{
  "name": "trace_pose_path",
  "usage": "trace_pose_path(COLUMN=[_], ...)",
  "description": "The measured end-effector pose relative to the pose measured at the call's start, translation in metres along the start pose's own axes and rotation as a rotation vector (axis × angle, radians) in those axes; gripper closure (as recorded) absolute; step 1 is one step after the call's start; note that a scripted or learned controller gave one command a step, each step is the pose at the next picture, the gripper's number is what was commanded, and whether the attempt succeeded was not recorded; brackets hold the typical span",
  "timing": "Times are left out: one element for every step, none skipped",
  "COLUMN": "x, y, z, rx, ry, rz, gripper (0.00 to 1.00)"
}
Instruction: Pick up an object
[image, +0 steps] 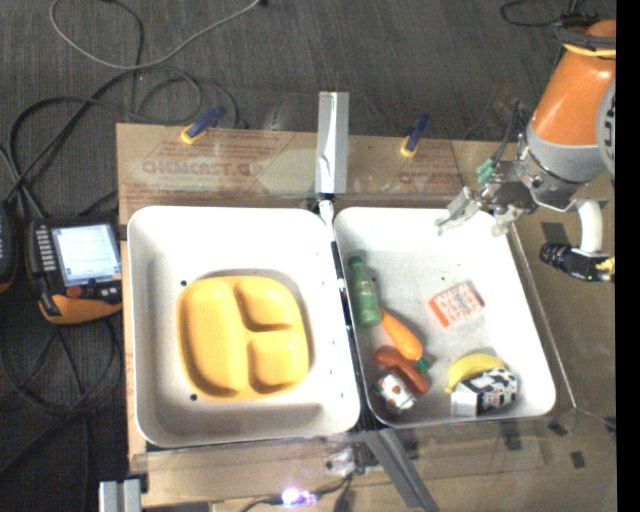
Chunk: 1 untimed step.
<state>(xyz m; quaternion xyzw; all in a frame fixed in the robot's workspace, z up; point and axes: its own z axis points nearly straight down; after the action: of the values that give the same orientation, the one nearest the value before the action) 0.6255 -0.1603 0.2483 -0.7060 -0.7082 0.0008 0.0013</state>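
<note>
Lying in the right bin (530, 300): an orange carrot (403, 337), tapered; gripper (472, 213) fingers spread, empty

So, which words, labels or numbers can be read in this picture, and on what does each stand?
Board: faint reddish print, too blurred to read.
Red-and-white packet: print too small to read.
Black-and-white carton: pattern, no legible text.
Green bottle: label unreadable.
Screen: glare, nothing legible.
So no text can be quoted.
</note>
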Motion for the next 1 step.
trace_pose_path(x=[0.0012], y=[-0.0382], z=[0.1417], rx=[-0.01], ry=[-0.003], rz=[0.064], gripper=[0.0])
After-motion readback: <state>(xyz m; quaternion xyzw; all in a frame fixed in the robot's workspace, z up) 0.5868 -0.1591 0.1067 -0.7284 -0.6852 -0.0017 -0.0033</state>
